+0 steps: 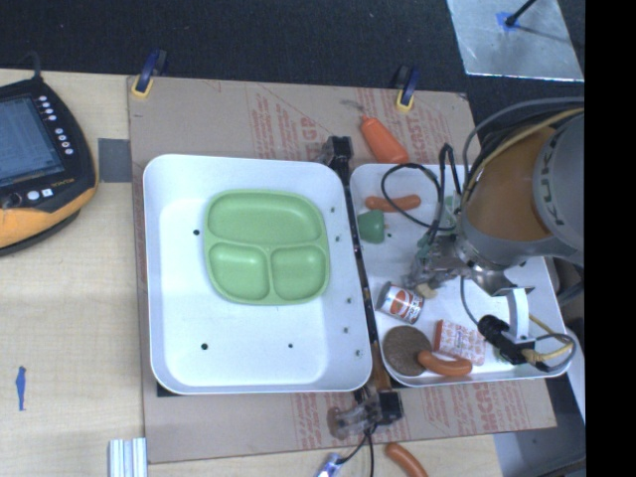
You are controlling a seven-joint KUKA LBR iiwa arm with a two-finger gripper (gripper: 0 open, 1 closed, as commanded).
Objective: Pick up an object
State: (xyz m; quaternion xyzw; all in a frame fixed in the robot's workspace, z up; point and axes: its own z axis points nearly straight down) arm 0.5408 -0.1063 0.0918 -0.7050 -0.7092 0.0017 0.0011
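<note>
Now the arm (507, 192) reaches in from the right over the right bin (390, 261), and the tool (431, 266) hangs near the bin's middle. Whether the tool is apart or together I cannot tell (dark cables and its own body hide that part).

Closest to it is the can (402, 304), red and white, lying on its side just below and left of the tool, near the bin's left wall. Whether the two touch I cannot tell. Nearer the camera lies a brown disc (397, 346). The near sausage (444, 366) rests against the disc's lower right edge. A red-and-white packet (459, 338) lies just right of the disc, above that sausage. Toward the bin's far end the far sausage (393, 204) lies flat. A green piece (371, 228) sits just below it, beside the left wall.

The left bin (179, 296) holds a green plate (266, 246) with three compartments, lying flat in the bin's far half.

Both bins stand side by side on a cardboard (248, 117) sheet on the worktop (70, 316). A carrot (383, 140) lies on the cardboard just beyond the right bin's far rim. The left clamp (149, 71) and the right clamp (405, 85), both blue, grip the cardboard's far edge. A pendant (40, 162) with a screen lies on the worktop, well left of the bins.
</note>
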